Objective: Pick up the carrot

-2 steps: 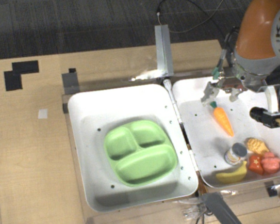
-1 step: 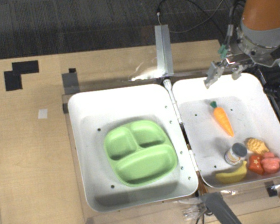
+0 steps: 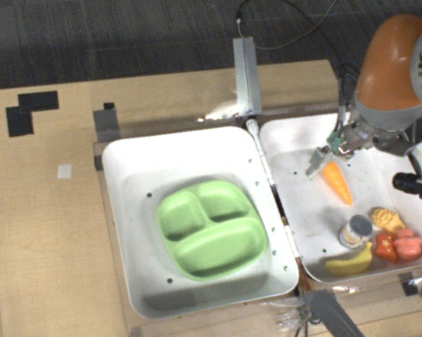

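The gripper (image 3: 321,160) hung in the right bin (image 3: 300,213), toward its far edge, with its fingers spread apart and holding nothing. The carrot (image 3: 336,183) lay just beside it, near the bin's middle. A green plate (image 3: 212,229) sat in the left bin (image 3: 139,237).

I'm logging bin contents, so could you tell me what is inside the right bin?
The right bin holds a carrot, banana, small can, and yellow and red toy foods; the arm covers its far right corner.
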`<state>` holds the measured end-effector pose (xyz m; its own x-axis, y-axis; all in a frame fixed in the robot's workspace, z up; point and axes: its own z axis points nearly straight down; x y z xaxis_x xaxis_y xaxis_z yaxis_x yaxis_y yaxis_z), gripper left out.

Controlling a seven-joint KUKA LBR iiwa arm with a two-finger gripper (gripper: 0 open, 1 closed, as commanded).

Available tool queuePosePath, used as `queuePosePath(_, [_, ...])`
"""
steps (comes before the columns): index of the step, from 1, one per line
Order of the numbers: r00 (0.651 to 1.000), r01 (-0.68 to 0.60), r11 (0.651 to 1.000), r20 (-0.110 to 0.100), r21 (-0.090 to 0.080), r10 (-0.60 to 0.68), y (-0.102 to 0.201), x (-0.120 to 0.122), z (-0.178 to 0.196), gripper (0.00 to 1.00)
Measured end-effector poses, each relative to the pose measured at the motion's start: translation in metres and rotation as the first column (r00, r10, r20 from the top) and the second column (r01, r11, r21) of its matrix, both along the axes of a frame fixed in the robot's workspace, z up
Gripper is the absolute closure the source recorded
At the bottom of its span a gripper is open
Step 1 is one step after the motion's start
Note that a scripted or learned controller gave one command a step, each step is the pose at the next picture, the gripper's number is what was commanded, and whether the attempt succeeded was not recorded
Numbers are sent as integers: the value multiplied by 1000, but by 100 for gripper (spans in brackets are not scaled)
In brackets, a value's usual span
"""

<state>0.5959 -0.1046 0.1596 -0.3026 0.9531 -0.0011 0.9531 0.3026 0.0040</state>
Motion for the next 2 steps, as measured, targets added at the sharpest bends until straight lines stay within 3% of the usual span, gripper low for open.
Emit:
queuePosePath(1, [995,101,995,9,-1,-100,-54,-14,-70,0])
queuePosePath(2, [995,99,995,16,2,-100,-52,-12,-57,100])
